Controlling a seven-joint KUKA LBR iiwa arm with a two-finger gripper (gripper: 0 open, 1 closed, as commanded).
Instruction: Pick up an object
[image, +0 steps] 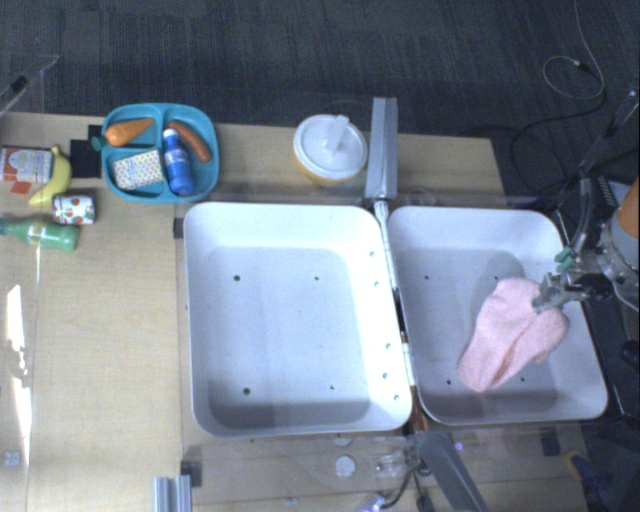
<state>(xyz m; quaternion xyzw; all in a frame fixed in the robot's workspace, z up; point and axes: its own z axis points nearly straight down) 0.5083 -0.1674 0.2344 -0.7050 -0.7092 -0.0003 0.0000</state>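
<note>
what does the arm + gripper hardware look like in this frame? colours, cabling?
At the camera view's right edge, the grey arm shows a patch of its orange band. Its two-finger gripper is small, of dull metal with a green-teal detail near the top, above the right white bin. Thin dark cables run alongside. No markings are legible.

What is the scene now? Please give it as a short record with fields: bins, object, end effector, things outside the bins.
bins: left bin and right bin, white, side by side
object: pink cloth, crumpled, in right bin near its right wall
end effector: at the cloth's upper right edge
outside bins: blue divided tray with toy food, lidded cup, banana
</note>
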